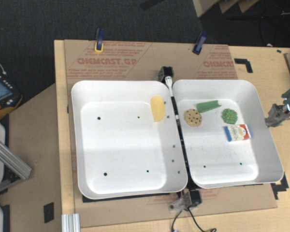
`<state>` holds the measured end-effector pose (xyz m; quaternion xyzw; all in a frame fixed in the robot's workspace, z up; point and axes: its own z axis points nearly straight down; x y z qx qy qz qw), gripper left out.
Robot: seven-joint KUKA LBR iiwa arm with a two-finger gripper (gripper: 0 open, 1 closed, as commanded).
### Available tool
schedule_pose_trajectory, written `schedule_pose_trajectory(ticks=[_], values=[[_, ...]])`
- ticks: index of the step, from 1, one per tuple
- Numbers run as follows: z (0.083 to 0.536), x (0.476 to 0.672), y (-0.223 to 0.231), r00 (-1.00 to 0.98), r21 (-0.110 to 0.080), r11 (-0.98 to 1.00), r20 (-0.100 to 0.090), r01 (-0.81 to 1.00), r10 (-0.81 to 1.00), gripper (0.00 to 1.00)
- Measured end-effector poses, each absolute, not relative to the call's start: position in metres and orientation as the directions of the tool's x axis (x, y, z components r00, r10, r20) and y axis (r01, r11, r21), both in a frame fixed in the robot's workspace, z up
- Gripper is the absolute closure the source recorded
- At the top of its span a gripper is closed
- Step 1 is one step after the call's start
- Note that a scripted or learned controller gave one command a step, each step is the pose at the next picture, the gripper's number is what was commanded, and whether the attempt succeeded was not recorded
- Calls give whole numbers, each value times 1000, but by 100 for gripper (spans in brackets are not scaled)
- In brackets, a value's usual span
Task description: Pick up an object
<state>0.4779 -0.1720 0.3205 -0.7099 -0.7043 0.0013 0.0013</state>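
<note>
Two shallow white bins sit side by side on a cardboard-covered bench, the left bin (87,129) and the right bin (261,149) touching along their inner rims. The gripper (279,111) hangs at the far right of the view, outside the right bin's outer rim and over the bare cardboard (135,57); whether it is released or clenched cannot be told, since so little of it is clear at the edge. Nothing shows in its grasp.

Nearest to the gripper, just inside the right bin, lies a small red, white and blue packet (237,132), slightly below the gripper's level. Beside that packet, a little farther from the gripper and closer to the back, sits a round green bumpy object (229,115). Farther on lies a green stick-shaped piece (207,106), tilted, and just beyond it a round cookie (193,117) with dark spots. Well apart from the gripper, across the shared rims, a pale yellow object (157,108) rests in the left bin near its inner wall. Two blue clamps (99,36) grip the cardboard's back edge.
</note>
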Motion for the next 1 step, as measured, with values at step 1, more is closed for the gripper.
schedule_pose_trajectory(ticks=[1], values=[[351,480,-93,-8,6,8,0,1000,1000,100]])
